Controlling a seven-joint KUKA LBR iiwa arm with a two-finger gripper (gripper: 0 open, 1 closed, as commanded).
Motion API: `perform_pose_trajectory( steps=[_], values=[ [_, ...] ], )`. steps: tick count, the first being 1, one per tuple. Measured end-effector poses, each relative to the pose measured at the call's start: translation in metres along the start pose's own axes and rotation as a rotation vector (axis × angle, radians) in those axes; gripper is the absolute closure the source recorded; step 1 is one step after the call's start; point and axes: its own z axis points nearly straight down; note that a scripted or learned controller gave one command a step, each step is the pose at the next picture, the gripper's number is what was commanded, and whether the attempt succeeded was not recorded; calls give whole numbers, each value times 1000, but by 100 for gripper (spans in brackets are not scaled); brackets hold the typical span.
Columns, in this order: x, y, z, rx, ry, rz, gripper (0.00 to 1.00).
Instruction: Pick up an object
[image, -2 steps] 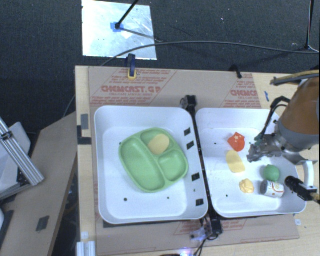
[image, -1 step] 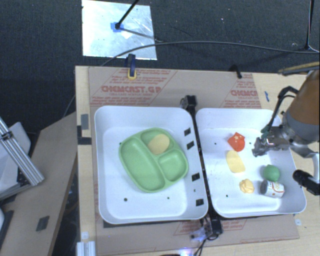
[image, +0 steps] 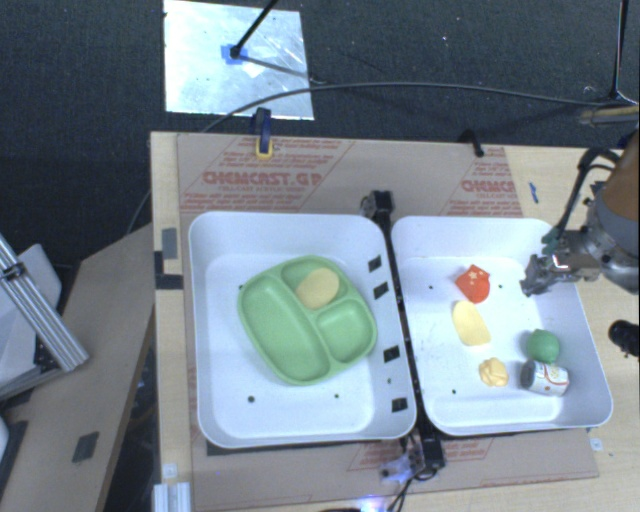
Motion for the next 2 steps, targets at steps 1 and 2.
perform_pose_trajectory(
  steps=[1,2],
  values=[
    [58,-2,2,6,3,-5,100],
    [119,3,14,7,4,-5,100]
  ],
)
